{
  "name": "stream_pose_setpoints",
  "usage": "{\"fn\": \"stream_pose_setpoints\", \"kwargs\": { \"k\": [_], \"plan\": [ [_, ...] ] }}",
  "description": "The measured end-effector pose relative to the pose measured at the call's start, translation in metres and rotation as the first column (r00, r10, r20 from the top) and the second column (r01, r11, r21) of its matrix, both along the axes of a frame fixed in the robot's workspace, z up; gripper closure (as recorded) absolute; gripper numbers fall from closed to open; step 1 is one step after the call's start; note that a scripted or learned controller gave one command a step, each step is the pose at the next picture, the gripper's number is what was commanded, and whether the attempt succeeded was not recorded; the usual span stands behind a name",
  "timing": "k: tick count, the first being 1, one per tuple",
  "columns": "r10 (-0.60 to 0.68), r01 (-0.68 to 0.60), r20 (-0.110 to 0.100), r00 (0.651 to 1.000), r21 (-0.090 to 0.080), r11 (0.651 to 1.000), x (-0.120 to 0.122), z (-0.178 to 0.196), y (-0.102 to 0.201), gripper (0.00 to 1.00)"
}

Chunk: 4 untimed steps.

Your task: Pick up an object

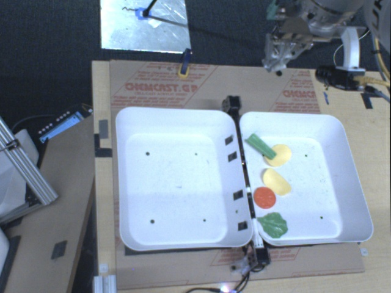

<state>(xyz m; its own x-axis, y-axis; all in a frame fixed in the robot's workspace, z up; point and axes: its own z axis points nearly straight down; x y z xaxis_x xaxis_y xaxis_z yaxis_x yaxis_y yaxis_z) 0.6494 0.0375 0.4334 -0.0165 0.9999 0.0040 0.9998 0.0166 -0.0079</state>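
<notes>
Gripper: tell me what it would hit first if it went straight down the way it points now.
Probably the brown board behind the right bin, not the toys. The gripper hangs past the bin's far rim, pointing down. Its height is hard to judge from one slanted view, so this is a best guess.

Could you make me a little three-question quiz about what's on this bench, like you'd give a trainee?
1. True or false: all the small items lie in the right bin.
2. Which item lies nearest the camera? A) green stick B) red disc C) green leafy piece
3. Fill in: the gripper hangs above the cardboard beyond the bins, not over the ____ bin or its neighbour.

Key: 1 true; 2 C; 3 left. The two yellow pieces lie between the stick and the disc.
</notes>
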Motion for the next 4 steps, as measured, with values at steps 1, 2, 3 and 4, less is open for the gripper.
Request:
{"fn": "stream_pose_setpoints", "kwargs": {
  "k": [1, 2, 3, 4],
  "plan": [
    [-0.010, 0.010, -0.006, 1.000, -0.004, 1.000, 0.017, -0.151, 0.028, 1.00],
    [-0.011, 0.012, 0.028, 1.000, -0.003, 1.000, 0.020, 0.014, 0.017, 1.00],
    [-0.008, 0.008, -0.010, 1.000, -0.004, 1.000, -0.030, -0.184, 0.082, 1.00],
    [-0.011, 0.011, 0.011, 1.000, -0.002, 1.000, -0.039, -0.146, 0.090, 1.00]
  ]
}}
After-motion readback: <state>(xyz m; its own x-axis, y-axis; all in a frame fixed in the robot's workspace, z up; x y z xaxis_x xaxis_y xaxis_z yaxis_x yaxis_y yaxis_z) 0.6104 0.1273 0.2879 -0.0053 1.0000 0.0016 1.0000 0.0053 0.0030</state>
